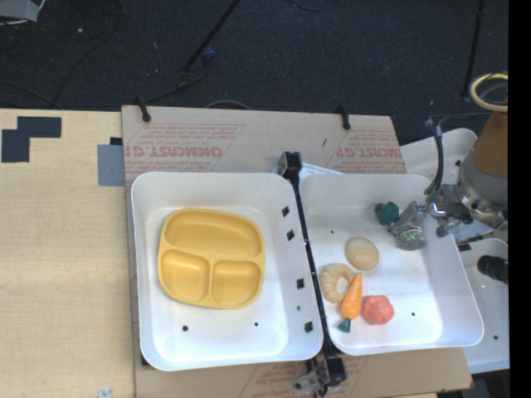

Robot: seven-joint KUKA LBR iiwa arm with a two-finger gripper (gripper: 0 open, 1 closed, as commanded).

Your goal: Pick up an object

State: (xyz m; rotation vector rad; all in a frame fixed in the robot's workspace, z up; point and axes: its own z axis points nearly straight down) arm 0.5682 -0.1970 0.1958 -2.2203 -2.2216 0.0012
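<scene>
Reaching in from the right, the arm brings its gripper low over the upper right part of the right bin. Whether anything sits between the metal tips cannot be told from this slant. A dark green piece lies just beside the gripper; a beige round object sits near, toward the bin's middle. Lower down, a pale ring-shaped toy, an orange carrot and a pink lump cluster close together — the carrot touching the ring. The left bin holds a yellow divided plate.

The likely trouble: the green piece is small and close to the bin's back wall, so a closing grasp could nudge it aside or pinch only its edge — and it would slip out on the lift.
</scene>
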